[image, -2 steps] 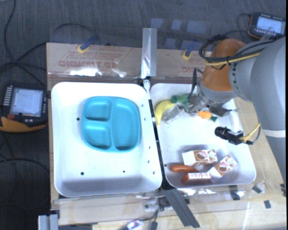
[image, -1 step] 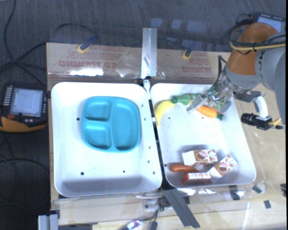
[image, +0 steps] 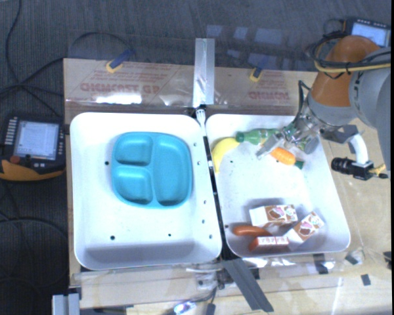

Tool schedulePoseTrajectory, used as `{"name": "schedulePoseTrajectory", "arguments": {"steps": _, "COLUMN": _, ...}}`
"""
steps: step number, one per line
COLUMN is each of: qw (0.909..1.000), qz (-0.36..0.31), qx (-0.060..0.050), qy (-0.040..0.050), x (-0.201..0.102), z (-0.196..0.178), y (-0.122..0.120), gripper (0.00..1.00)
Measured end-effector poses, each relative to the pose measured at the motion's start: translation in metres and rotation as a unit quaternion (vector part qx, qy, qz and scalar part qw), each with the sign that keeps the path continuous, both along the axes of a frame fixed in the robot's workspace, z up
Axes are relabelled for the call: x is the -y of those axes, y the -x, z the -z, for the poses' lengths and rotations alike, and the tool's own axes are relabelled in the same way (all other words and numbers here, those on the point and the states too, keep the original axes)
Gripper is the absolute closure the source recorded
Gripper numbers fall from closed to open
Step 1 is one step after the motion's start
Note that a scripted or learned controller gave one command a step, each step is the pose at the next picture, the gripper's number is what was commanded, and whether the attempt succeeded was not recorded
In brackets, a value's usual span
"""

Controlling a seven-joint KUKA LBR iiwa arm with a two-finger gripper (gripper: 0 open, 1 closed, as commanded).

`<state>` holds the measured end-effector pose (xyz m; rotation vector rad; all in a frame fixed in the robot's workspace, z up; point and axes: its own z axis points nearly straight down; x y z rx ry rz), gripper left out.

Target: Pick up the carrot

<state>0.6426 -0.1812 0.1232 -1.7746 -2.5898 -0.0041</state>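
Your bench's right bin (image: 328, 195) had the carrot (image: 284, 155) just below the gripper (image: 293, 136), touching it; its grip you couldn't tell.

A blue divided plate (image: 151, 169) lies in the left bin (image: 85, 241). The right bin (image: 328, 195) holds a lemon (image: 222, 151), a green bottle (image: 253, 136), two cartons (image: 272, 215) and sausages (image: 249, 230).

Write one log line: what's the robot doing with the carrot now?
stage: reaching | gripper: just above carrot | bin: right bin | held: not seen
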Motion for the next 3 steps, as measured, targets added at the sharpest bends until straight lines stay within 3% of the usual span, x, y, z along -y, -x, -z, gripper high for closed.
{"name": "schedulePoseTrajectory", "arguments": {"steps": 1, "qw": 0.9996, "qz": 0.027, "qx": 0.001, "qy": 0.0030, "x": -0.019, "z": 0.035, "y": -0.027, "gripper": 0.00}}
{"name": "schedulePoseTrajectory", "arguments": {"steps": 2, "qw": 0.9996, "qz": 0.026, "qx": 0.004, "qy": 0.0036, "x": 0.003, "z": 0.034, "y": 0.037, "gripper": 0.00}}
{"name": "schedulePoseTrajectory", "arguments": {"steps": 3, "qw": 0.9996, "qz": 0.026, "qx": 0.007, "qy": 0.0036, "x": 0.003, "z": 0.023, "y": 0.035, "gripper": 1.00}}
